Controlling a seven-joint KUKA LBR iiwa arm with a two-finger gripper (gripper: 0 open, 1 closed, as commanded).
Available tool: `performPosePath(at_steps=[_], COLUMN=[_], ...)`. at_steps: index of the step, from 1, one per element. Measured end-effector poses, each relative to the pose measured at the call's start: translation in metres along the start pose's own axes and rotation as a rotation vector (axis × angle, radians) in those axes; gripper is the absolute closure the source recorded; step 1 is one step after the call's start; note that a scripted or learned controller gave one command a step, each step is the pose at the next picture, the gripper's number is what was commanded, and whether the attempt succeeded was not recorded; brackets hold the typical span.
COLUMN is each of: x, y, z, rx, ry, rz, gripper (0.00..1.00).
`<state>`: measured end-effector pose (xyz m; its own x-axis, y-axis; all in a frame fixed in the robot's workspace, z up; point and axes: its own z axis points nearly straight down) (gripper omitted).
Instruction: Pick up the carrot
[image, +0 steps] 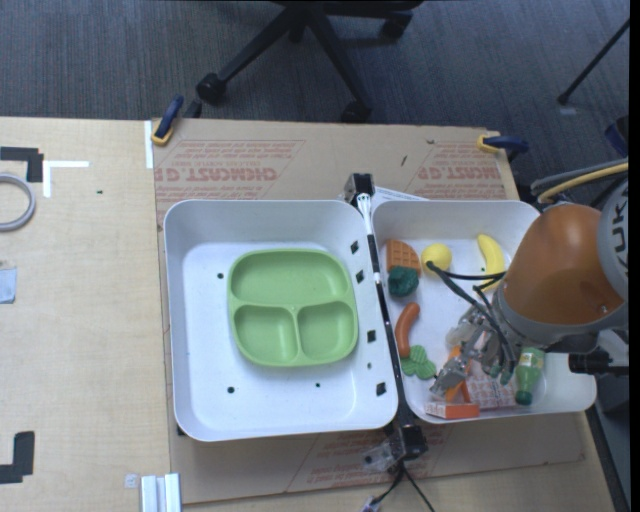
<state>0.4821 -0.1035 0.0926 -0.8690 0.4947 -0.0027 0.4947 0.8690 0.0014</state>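
The carrot (401, 257) lies in the right bin (560, 405) near its left wall, a stubby orange body with a dark green top pointing toward the front. My gripper (461, 362) hangs low over the front middle of that bin, well to the right of the carrot and nearer the front. It sits over a clutter of small items beneath the orange wrist band. A small orange bit shows by the gripper, but I cannot tell what it is.
A red-orange sausage (405, 326), a green leafy piece (419, 362), a lemon (437, 257), a banana (490, 253), a green bottle (527, 372) and a red-and-white packet (466, 405) share the right bin. The left bin (190, 330) holds a green divided plate (294, 306).
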Motion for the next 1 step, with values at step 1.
performPosePath(at_steps=[1], x=[0.0071], y=[0.0050], z=[0.0005], rx=[0.001], ry=[0.001], rz=[0.334], gripper=[0.00])
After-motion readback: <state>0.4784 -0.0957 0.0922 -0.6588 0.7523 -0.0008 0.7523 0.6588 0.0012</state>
